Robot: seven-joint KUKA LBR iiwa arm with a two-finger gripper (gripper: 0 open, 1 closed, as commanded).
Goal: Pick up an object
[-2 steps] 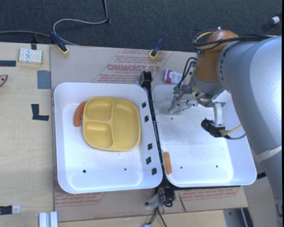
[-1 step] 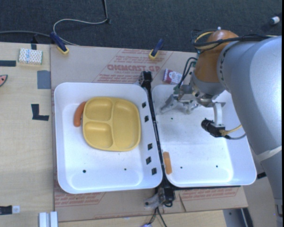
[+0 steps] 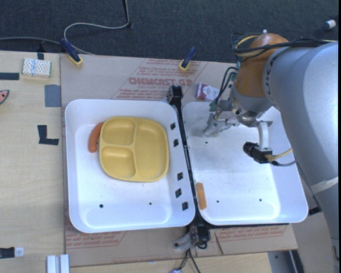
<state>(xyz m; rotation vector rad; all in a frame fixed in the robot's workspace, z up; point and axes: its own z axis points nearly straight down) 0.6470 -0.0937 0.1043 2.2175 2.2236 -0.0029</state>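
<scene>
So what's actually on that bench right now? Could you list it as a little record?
left bin: yellow divided plate, orange carrot-like piece against the plate's left edge
right bin: small orange piece by its left wall
arm: reaches in from the right
gripper: low over the right bin's far left part, nothing seen between its fingers
</scene>
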